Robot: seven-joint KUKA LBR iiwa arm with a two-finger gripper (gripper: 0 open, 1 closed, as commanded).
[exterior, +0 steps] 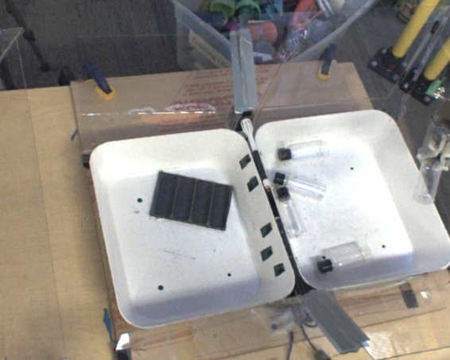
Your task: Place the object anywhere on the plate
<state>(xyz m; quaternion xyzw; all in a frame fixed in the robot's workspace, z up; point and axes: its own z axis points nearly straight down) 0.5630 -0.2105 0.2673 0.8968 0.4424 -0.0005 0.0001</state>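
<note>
**Plate on the left, vials on the right**

The dark ribbed plate (191, 200) lay tilted in the left bin (133, 293). Four clear vials (302, 152) lay scattered in the right bin (399, 197), long axes mostly crosswise. The end effector's state could not be told.

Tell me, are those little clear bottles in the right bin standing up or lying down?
Lying down: all four vials rest on their sides on the right bin floor, black caps pointing sideways.

Pale wooden bench (31, 235), clear tub of bright toys (271, 10) behind (yellow tubes (423, 10) alongside)
</note>
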